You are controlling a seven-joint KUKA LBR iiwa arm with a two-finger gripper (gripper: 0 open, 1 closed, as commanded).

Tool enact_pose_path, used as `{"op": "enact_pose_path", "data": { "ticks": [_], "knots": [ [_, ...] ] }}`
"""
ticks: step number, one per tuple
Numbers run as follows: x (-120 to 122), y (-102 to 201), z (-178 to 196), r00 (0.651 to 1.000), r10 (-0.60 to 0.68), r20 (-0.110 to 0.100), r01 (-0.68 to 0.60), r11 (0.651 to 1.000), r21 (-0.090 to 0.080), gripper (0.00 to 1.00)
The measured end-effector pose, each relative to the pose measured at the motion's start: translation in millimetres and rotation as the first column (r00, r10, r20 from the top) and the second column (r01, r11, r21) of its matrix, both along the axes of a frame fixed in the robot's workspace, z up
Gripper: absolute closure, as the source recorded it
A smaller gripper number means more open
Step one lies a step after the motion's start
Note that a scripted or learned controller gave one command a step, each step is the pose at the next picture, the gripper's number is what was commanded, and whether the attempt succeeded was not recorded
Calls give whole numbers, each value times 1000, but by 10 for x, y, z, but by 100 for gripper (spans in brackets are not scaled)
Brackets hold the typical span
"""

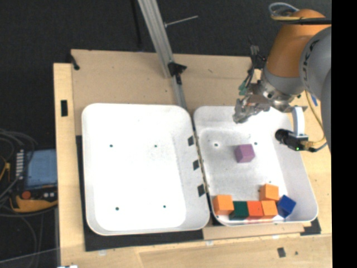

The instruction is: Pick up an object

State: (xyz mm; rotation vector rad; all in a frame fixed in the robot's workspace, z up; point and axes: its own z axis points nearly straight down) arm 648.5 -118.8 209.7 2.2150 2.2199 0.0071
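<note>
Gripper (244,115) positioned over right bin (295,172), far edge, at 12 o'clock from purple block (244,153) and apart from it. Jaw state: cannot tell. Orange, green and blue blocks (254,207) clustered along near edge, 6 o'clock. Left bin (95,166) adjacent.

Grey arm (317,49) with rounded housing, wide orange band (287,52) just above the wrist. Grey metal wrist flange below the band, dark thin cables running beside it down to the tool (244,111). Tool small, grey, metallic. Light cable loop (281,9) on top of the orange section.
</note>
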Motion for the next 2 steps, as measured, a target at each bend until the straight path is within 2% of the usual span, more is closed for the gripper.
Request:
{"op": "enact_pose_path", "data": {
  "ticks": [2],
  "knots": [
    [-509, 1023, 16, 1000, 4, -8, -4, 1000, 2, 100]
  ]
}}
